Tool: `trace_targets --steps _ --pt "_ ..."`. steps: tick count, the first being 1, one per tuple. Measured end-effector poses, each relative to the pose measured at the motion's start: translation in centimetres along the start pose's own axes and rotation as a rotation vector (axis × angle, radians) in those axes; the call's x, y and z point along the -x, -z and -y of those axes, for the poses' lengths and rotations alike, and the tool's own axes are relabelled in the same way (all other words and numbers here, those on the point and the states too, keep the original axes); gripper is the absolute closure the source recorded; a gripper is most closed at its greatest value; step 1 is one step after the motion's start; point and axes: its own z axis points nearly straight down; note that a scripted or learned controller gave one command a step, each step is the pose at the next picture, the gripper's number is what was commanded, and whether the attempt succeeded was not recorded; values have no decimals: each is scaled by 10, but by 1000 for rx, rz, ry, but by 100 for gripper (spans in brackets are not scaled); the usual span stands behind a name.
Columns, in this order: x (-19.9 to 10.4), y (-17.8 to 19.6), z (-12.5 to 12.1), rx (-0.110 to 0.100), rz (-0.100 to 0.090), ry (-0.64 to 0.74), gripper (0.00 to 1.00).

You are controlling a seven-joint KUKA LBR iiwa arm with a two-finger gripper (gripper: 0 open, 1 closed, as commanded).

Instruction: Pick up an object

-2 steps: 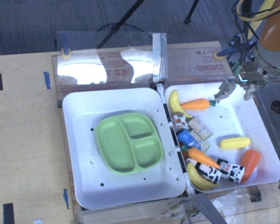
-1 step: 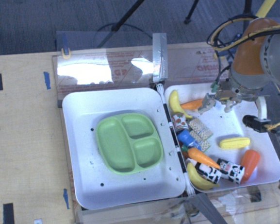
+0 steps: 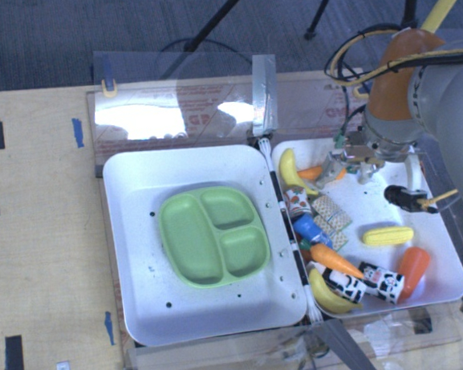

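The right-hand shallow white plastic bin [image 3: 456,280] has bare floor from its centre out toward 3 o'clock. Its 9 o'clock wall, shared with the left white bin [image 3: 134,221], is crowded. The grey two-finger gripper [image 3: 344,165] hangs over the 12 o'clock part of the right bin, close to the far rim. Whether it is clenched or released cannot be told from above.

At the gripper's 9 o'clock, right against its tip, lies a small orange tapered plastic toy [image 3: 314,171], long axis running 9 to 3. A curved yellow plastic banana [image 3: 287,167] hems it in at its own 9 o'clock, against the wall.

Toward 6 o'clock of the toy sit a checkered flat packet [image 3: 332,215], a blue plastic piece [image 3: 308,230] and a larger orange carrot [image 3: 336,259]. A yellow corn cob [image 3: 387,236] and a red-orange rounded toy [image 3: 413,266] lie well apart at 5 o'clock. The left bin holds a green divided plate [image 3: 213,236].
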Motion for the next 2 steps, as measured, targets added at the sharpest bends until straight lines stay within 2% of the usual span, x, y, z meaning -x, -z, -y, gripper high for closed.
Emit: trace_targets --steps 1,2 --pt "0 8 3 -11 -1 -1 100" --pt "40 9 6 21 -4 -463 100"
